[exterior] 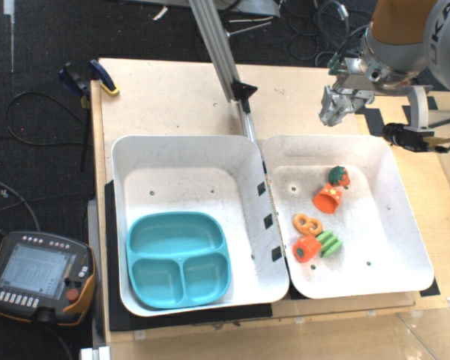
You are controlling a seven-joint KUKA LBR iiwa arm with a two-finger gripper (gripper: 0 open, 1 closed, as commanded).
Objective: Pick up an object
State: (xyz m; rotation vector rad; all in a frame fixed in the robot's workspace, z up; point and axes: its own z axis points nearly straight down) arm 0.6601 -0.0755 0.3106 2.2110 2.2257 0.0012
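Note:
The right bin [394, 201] holds several small toys: a red and green strawberry [338, 176], an orange cup-shaped piece [328, 199], an orange pretzel [307, 223], a red-orange piece [306, 250] and a green ridged piece [328, 243] beside it. My gripper [334, 111] hangs above the bench just beyond the right bin's far rim, well above and behind the toys. Nothing shows between its fingers.
The left bin [135, 163] holds a teal divided tray [178, 259]. A slanted metal pole [217, 40] crosses above the bins' shared edge. A teach pendant [36, 274] lies off the bench at lower left. A blue and yellow clamp [97, 77] sits at the bench's far left corner.

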